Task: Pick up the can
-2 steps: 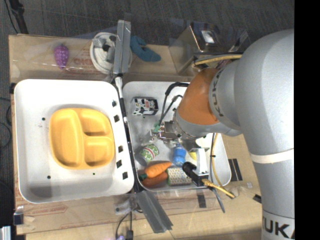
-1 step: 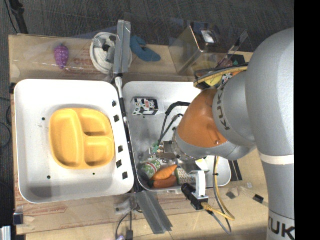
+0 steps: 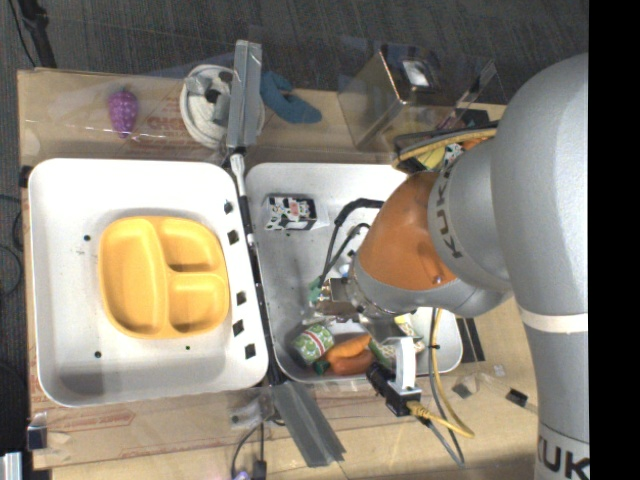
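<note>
My arm (image 3: 500, 208) reaches in from the right over the right-hand bin (image 3: 300, 183), its orange band (image 3: 400, 243) hanging above the bin's middle. My pincer (image 3: 335, 303) is low in the near part of that bin, just above the can (image 3: 313, 343); from this slant I cannot tell how it is set, and nothing shows as gripped. The can, with its green and red label, lies on its side at the bin's near edge, close to the divider between the two bins. An orange, carrot-like piece (image 3: 350, 351) lies touching it on the right. A small black-and-white patterned card (image 3: 290, 211) rests toward the far left corner of the same bin. The left bin (image 3: 60, 268) holds a yellow divided tray (image 3: 163, 274). On the worktop (image 3: 70, 118) beyond the bins sit a purple grape-like toy (image 3: 123, 110), a white round object (image 3: 208, 103) and a blue cloth (image 3: 285, 101).
</note>
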`<state>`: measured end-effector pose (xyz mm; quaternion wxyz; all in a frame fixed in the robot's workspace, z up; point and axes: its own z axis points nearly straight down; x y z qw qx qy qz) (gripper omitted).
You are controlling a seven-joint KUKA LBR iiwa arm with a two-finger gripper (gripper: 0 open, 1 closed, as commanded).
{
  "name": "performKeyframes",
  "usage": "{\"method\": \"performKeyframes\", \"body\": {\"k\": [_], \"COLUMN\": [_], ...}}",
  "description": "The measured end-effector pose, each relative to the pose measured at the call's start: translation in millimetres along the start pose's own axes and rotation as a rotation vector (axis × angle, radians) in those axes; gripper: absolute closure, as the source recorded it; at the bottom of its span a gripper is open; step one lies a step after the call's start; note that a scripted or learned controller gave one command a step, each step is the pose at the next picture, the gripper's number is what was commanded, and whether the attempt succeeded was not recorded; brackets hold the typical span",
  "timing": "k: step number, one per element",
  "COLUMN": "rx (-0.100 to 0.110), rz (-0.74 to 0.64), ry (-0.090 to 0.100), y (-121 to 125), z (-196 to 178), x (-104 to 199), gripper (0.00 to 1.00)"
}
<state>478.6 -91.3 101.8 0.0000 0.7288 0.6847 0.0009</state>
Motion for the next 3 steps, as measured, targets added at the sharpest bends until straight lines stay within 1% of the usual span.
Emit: {"method": "performKeyframes", "body": {"k": [1,2,3], "rx": [0.001,0.002,0.004], "rz": [0.000,-0.006,0.087], "ry": [-0.001,-0.001,0.000], "y": [-0.4,0.4,5.5], "z": [0.2,-9.1,-89.6], "x": [-0.2,0.0,75.2], "gripper": [0.00,1.00,1.00]}}
